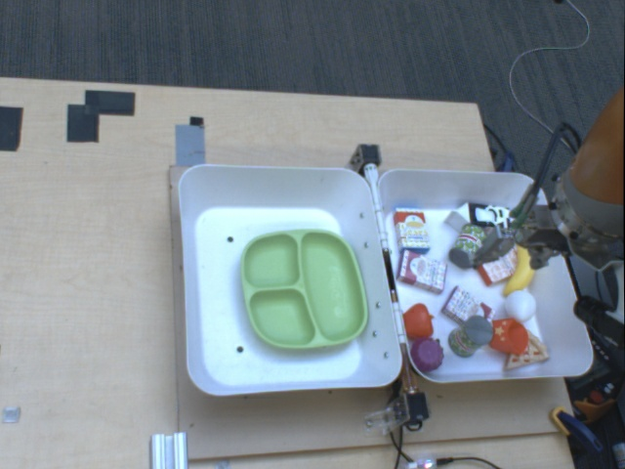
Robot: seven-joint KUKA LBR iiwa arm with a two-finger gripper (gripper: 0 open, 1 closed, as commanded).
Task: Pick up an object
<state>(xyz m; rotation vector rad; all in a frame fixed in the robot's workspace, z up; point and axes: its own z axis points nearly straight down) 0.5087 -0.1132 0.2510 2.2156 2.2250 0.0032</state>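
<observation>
Nearest me, a pizza slice toy (pixel 525 356) lies at the right bin's (pixel 576 364) front edge, among small toys. Behind it a yellow banana (pixel 520 272) sits just beside the gripper (pixel 500 246); I cannot tell its closure. A green divided plate (pixel 304 289) lies in the left bin (pixel 195 291).

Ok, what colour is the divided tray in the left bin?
Pale green, seen clearly in the camera view: the divided tray has three compartments and sits in the left bin.
</observation>
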